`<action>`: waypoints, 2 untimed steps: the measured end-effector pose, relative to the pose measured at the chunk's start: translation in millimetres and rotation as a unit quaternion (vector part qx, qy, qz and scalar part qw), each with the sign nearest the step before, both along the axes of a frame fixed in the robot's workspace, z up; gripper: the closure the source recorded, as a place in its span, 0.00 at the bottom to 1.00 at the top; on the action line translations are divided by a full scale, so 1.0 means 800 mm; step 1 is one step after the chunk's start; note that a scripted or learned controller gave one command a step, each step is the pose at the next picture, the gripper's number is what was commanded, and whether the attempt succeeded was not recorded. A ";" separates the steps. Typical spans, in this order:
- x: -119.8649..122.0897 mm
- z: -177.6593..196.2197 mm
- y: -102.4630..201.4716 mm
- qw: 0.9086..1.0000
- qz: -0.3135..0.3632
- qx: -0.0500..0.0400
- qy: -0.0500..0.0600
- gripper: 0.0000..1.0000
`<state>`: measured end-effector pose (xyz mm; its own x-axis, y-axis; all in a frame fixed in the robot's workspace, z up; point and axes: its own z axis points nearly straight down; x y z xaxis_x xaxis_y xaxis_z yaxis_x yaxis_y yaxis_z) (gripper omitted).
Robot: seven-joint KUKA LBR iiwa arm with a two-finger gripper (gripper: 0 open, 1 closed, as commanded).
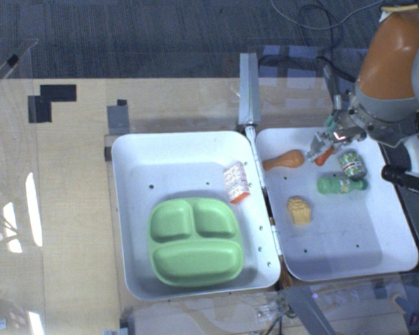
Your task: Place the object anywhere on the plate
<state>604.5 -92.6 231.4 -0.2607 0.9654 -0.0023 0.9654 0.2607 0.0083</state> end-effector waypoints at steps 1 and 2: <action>-0.072 -0.058 0.097 1.000 -0.011 0.000 0.003 1.00; -0.065 -0.057 0.192 0.998 0.070 0.000 0.001 1.00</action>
